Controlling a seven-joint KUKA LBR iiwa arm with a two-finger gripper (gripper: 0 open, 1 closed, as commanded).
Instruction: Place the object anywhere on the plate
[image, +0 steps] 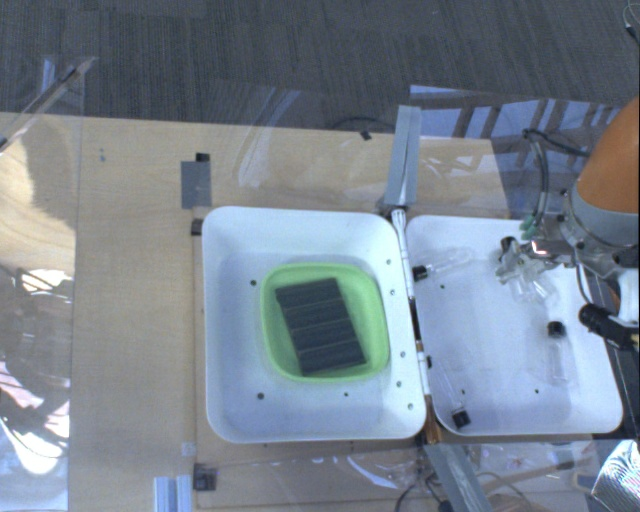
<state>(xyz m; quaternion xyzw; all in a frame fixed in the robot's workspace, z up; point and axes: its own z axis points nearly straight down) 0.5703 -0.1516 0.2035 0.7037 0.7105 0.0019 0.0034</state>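
My gripper (522, 262) sits over the far right part of the right bin (500, 400), low against the white floor. Its pale, glassy tip blurs into the bin, so I cannot tell whether it is spread or pressed together, and I see nothing gripped in it. My arm (612, 175) comes in from the right edge, its orange band above the wrist.

The object (320, 325), a dark grey ribbed block, lies flat on the green plate (376, 345), well apart from me. It rests near the plate's middle, turned at a slight slant, with green rim showing all around it. The plate sits in the middle of the left bin (230, 300).

A small dark piece (555, 328) lies on the right bin's floor, near my gripper on its near side; it is too small to identify.
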